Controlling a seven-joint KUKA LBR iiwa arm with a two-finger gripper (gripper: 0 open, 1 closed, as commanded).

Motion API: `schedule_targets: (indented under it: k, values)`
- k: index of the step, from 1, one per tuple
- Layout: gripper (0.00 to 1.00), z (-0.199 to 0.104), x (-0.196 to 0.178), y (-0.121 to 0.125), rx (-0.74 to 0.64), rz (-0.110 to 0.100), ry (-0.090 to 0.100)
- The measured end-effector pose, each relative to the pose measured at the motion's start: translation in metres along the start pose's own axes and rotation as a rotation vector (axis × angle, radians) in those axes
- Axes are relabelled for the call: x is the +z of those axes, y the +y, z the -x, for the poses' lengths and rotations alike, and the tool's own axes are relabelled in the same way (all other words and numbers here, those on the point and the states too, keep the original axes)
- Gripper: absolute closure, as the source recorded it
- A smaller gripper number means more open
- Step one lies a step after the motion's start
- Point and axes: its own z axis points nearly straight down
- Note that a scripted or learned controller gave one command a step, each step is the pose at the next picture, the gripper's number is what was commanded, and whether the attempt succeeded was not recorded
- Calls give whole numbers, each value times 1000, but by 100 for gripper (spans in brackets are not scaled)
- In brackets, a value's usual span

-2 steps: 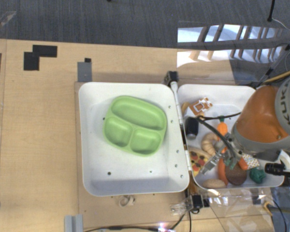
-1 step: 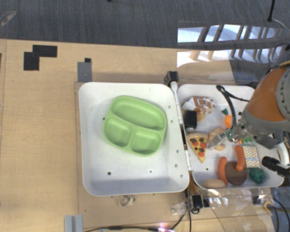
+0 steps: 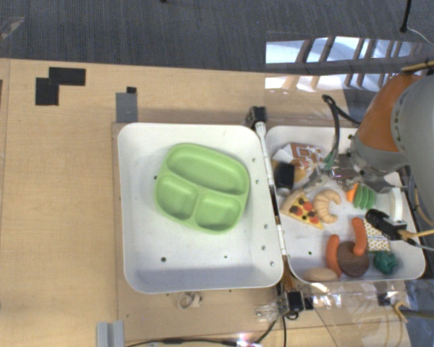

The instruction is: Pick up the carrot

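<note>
Carrot not yet picked up: small orange piece with green top just to its right, lying in right bin toward that bin's right side, tucked close under the arm's wrist. Going left to right: left bin with green divided plate at its middle, compartments bare. Right bin crowded with toy food: pizza slice and croissant at left centre, two sausages and a brown rounded piece nearer, dark green item at near right. Gripper low over far middle of right bin, to the left of and slightly beyond the carrot, apparently beside rather than around it. Cannot tell whether spread or pressed together; metal parts too tangled with clutter to read. Nothing seen pinched. Judged early: approach under way at best, with alignment over carrot, closing and lift all left to do.
</note>
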Motion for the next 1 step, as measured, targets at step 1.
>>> schedule_targets:
  k: [1]
  values:
    - [0, 57, -4, -31, -128, -4, 10]
